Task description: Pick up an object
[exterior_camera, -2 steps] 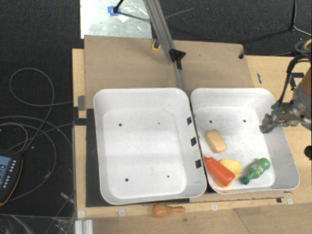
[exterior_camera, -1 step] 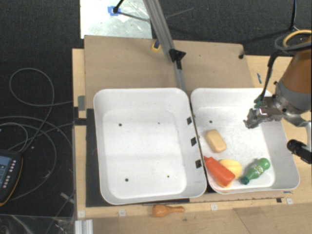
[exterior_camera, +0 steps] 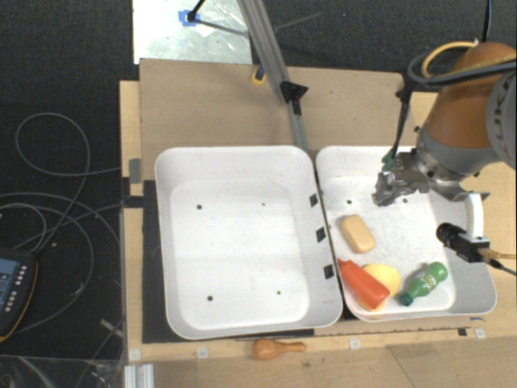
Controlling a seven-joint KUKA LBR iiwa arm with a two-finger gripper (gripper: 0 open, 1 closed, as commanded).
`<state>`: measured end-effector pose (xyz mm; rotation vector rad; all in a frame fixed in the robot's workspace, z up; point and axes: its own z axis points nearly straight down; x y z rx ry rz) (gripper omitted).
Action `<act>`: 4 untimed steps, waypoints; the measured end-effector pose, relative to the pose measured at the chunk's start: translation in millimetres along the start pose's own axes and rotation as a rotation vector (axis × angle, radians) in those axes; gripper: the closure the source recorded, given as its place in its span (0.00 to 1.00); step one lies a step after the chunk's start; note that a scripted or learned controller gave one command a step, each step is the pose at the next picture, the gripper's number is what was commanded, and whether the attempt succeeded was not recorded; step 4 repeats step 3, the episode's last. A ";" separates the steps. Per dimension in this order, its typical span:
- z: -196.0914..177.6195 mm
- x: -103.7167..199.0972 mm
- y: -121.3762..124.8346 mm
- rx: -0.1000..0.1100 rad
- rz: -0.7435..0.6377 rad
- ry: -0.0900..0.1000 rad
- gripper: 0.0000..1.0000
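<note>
Brown bench (exterior_camera: 210, 107) on dark carpet, bearing two shallow white bins side by side.

Left bin (exterior_camera: 174, 168): bare white floor with small dark dots.

Right bin (exterior_camera: 485, 293): tan block (exterior_camera: 356, 234) near centre; orange carrot-shaped item (exterior_camera: 363, 285) at near edge by the dividing rim, touching a yellow item (exterior_camera: 384, 277); green bottle (exterior_camera: 422, 284) just beside, lying tilted.

Gripper (exterior_camera: 389, 187): above far part of right bin, apart from all four items; nothing visibly held; finger spread too dark and small to tell.

Off-bin: tan pear-shaped item (exterior_camera: 277, 347) on bench front edge; cables and handheld unit (exterior_camera: 13, 285) on floor at left.
</note>
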<state>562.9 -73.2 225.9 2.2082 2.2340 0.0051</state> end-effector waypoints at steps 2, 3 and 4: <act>7.7 105.6 43.9 -0.001 0.000 0.000 1.00; -8.0 154.0 73.7 -0.003 0.001 0.000 1.00; -8.0 154.0 73.7 -0.003 0.001 0.000 1.00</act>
